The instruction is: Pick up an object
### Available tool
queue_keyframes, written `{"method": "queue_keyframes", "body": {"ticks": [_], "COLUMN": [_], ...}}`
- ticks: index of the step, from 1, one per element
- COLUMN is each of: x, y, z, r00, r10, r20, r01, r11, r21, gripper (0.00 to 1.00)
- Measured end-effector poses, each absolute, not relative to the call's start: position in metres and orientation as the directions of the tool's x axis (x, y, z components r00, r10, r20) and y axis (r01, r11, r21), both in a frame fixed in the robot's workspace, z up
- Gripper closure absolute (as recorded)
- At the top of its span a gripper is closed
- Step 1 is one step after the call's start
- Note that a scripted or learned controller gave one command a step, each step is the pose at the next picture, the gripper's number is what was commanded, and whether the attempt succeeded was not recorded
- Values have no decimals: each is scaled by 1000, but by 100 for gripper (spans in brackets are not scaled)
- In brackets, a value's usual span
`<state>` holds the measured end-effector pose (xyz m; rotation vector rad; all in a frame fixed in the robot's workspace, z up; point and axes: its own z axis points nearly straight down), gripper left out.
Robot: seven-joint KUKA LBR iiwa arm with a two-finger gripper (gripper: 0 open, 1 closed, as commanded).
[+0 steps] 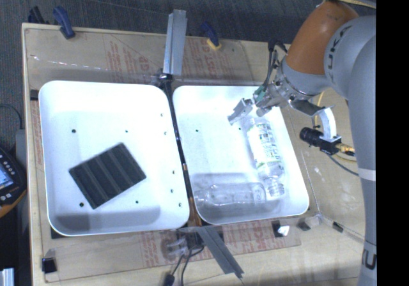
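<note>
The claw (245,112) hangs over the far part of the right bin (192,144), on the end of the grey arm (345,42) with its orange band. I cannot tell if the claw is clenched or let go, because it is small and blurry here. Just below the claw, a clear plastic bottle with a white label (267,150) lies flat on the bin floor, its top end very near the claw. I cannot tell if they touch. A bit nearer to us than the claw, a second clear bottle (229,194) lies on its side along the bin's near wall, next to the first bottle's low end. Far off to the claw's left, in the left bin (57,99), a dark ridged flat pad (107,175) lies tilted. Both bins sit on the bench (96,48).
</note>
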<state>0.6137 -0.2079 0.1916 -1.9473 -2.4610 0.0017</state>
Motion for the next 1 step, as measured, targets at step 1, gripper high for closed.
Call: {"method": "queue_keyframes", "body": {"ticks": [1], "x": [584], "y": [-208], "z": [128], "r00": [-72], "r10": [997], "r20": [1], "r01": [997], "r11": [73], "r21": [-4], "gripper": [0]}}
